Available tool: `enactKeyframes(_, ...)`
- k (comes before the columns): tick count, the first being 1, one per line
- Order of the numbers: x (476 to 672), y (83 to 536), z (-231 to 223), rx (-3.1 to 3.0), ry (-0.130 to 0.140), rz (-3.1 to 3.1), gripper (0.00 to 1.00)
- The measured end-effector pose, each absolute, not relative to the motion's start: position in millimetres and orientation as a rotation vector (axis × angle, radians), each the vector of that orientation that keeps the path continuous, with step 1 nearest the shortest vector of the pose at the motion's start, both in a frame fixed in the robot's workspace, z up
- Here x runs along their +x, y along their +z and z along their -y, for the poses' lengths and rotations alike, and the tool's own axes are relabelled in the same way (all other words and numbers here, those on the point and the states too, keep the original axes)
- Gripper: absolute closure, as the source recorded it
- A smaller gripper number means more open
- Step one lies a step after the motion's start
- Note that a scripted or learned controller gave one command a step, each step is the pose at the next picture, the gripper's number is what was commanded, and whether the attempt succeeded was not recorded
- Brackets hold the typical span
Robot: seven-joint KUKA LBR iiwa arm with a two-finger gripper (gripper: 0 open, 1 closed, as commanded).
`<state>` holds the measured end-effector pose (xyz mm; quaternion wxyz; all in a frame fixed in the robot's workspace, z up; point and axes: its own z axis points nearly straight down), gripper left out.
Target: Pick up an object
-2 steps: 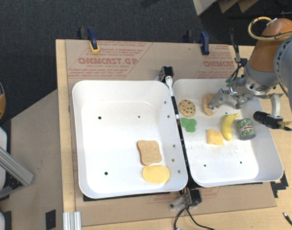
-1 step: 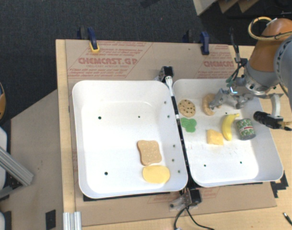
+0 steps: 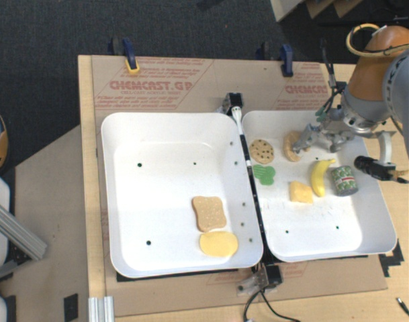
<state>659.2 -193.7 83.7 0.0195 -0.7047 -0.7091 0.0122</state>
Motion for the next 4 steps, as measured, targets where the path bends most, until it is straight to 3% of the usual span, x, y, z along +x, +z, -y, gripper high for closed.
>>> enactKeyframes(2,660.2,82.9,218.4,-2.178,0.025,2.197,0.0)
enactKeyframes(3,660.9,94.7,220.3,-2.184,0.029,2.202,1.0)
enactKeyframes(4,608.4,84.3,224.5,-2.222,0.004,2.216,1.0)
